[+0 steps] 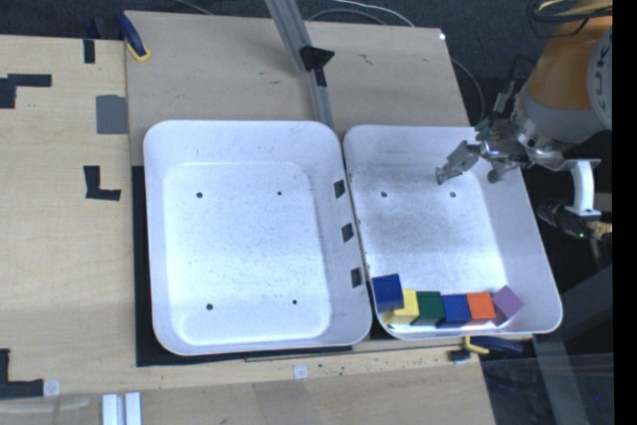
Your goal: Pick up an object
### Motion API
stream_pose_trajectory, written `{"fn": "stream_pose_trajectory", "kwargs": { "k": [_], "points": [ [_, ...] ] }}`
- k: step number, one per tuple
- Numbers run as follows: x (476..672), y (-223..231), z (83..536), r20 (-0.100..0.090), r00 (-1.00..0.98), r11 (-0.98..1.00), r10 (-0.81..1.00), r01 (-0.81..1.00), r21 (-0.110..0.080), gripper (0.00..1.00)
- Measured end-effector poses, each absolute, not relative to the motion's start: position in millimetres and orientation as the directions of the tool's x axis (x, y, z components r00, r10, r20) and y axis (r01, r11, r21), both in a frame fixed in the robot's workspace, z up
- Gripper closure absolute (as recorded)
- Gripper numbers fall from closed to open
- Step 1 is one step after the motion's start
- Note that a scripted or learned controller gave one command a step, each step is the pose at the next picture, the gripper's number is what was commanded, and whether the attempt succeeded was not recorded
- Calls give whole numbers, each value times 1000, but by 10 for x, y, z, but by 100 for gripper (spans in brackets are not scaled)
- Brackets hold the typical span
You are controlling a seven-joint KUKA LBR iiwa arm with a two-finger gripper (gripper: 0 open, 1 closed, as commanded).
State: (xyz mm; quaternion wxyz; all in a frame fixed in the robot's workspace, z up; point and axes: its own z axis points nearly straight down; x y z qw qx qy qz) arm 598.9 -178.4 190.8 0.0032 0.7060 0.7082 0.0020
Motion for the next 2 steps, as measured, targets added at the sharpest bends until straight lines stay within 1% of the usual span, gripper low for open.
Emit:
{"fn": "stream_pose_trajectory", "kwargs": {
  "k": [1,2],
  "points": [
    [5483,-1241,1195,1,-2,2,1000,1000,-5,0],
    [5019,-942,898,2,-1,1,1000,1000,-8,0]
  ]
}}
